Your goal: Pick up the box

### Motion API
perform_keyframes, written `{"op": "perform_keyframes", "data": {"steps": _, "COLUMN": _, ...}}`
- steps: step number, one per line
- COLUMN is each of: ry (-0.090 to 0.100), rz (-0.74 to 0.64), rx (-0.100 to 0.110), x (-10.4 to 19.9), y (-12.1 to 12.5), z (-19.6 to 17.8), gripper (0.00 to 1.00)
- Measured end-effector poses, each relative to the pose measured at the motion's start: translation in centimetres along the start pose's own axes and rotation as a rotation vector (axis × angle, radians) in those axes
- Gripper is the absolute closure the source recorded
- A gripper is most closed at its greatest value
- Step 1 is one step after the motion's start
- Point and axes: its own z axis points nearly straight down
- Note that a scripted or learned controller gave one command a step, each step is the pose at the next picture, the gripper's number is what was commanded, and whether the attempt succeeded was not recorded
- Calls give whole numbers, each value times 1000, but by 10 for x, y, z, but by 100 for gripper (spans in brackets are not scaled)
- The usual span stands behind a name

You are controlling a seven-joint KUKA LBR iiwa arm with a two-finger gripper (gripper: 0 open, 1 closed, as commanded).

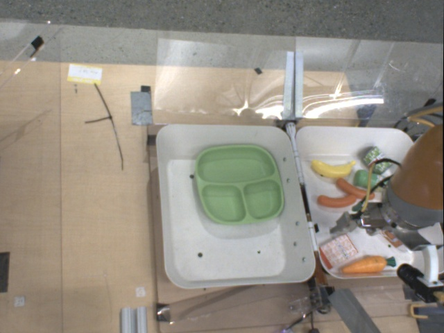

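Observation:
The box (pixel 338 250) is small and flat, white with red print. It lies near the front left corner of the right bin (pixel 305 148). My gripper (pixel 359 221) hangs just above and behind the box, slightly to its right, at the end of the arm with the orange band (pixel 424 175). Nothing shows in the gripper. The arm's bulk hides the right part of this bin.
An orange carrot (pixel 365 264) lies right beside the box at the bin's front. Behind the gripper are a hot dog (pixel 335 200), a banana (pixel 331 167), and a green item (pixel 362 179). The left bin (pixel 173 241) holds a green divided plate (pixel 240 184).

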Motion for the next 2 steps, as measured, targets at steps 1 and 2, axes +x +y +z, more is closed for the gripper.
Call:
{"op": "perform_keyframes", "data": {"steps": 1, "ry": 1, "rz": -76, "rx": -2, "x": -5, "y": 1, "z": 43, "gripper": 0}}
{"op": "perform_keyframes", "data": {"steps": 2, "ry": -1, "rz": -74, "rx": -7, "x": -6, "y": 2, "z": 33, "gripper": 100}}
